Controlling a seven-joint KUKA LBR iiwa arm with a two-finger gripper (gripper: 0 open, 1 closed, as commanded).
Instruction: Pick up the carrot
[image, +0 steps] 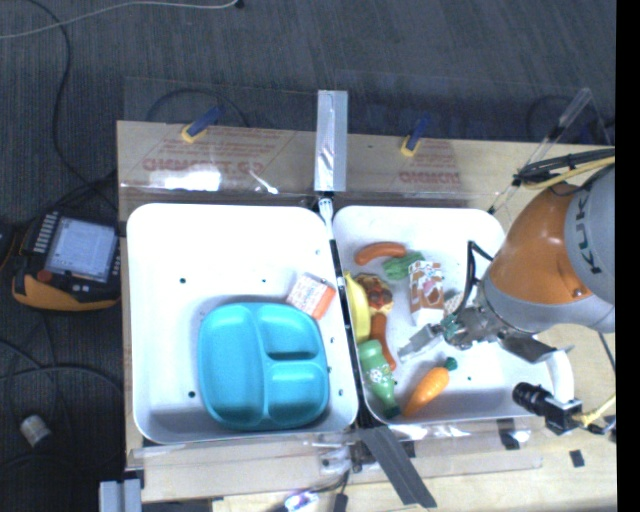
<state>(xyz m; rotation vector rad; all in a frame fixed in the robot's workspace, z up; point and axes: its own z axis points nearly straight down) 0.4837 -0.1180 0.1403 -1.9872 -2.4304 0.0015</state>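
orange carrot, teal tray, white bins

Bins: smooth white plastic, slightly glossy. Divided tray: matt turquoise plastic. Carrot: smooth orange plastic look. Worktop: pale unfinished wood. Arm band: glossy orange shell. Claw: dull grey metal. Floor: rough dark carpet.

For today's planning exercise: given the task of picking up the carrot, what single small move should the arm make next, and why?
Probably shift the hand toward the bin's near edge and lower it over the carrot. The carrot lies free on the right bin floor, just below the hand in the view, not between its fingers.
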